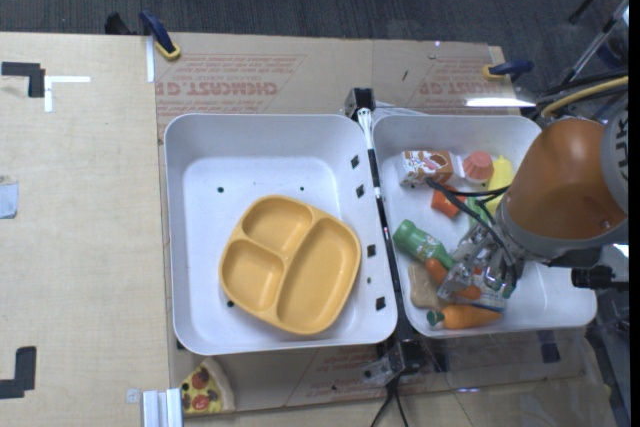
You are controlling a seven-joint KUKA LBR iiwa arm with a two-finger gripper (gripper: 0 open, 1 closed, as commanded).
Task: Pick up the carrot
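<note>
From the overhead camera, the pincer (484,271) hangs low in the right bin (560,307), its grey metal works crowded in among the toy food, presumably because the carrot lies at the near end of that heap. The carrot (470,317) is a smooth, tapered orange piece lying flat just below the pincer, close to the bin's near wall, with a small green tip at its left end. It looks to be beside the pincer rather than in it, though clutter blurs the spot, and I cannot tell whether the pincer is apart or together.

To the pincer's upper left lies a glossy green bottle (414,240), tilted, with a tan flat slice (424,289) just left of the pincer. Farther above it sit a small orange-red block (444,203), a printed packet (426,165), a pink round piece (479,165) and something yellow (500,177), all looking like hard moulded plastic.

Well to the pincer's left, the left bin (190,215) holds a matte yellow divided plate (290,263) with three shallow wells, resting at a slant on the floor and not in the way of the grasp. Both bins are thin white plastic with rounded corners.
</note>
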